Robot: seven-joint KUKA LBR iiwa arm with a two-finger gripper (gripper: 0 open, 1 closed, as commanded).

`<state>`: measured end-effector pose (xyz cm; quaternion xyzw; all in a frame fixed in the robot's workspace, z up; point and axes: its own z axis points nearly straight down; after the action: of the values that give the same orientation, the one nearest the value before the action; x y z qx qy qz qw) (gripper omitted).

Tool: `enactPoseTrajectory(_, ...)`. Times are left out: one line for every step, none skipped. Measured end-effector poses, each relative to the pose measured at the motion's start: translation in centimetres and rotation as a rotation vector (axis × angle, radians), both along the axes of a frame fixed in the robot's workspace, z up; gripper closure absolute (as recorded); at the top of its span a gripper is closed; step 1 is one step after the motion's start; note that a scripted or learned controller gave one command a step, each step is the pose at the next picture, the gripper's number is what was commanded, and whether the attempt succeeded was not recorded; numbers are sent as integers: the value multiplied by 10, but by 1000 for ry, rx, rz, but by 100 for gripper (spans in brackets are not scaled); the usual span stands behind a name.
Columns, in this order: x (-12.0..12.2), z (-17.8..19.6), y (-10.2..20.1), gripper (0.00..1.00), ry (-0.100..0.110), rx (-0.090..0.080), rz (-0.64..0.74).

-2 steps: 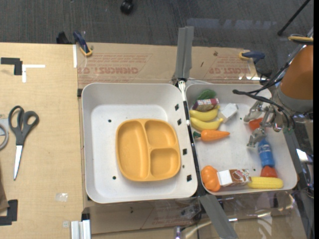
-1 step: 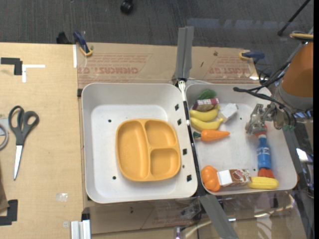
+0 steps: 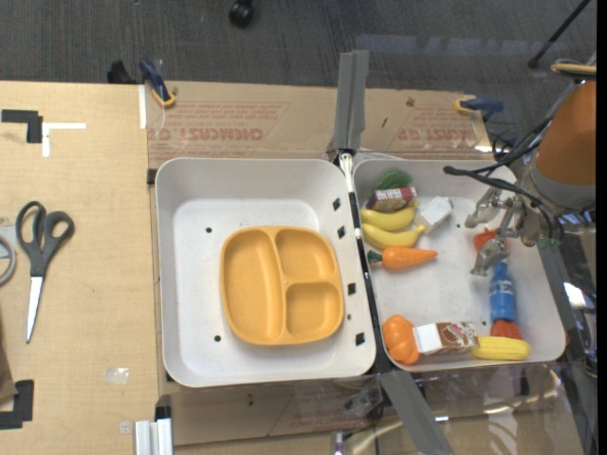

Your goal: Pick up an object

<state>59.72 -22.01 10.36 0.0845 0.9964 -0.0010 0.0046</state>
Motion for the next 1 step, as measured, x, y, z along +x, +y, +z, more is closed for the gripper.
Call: enactPoseTrajectory(2, 10, 0, 100, -5, -2, 2)
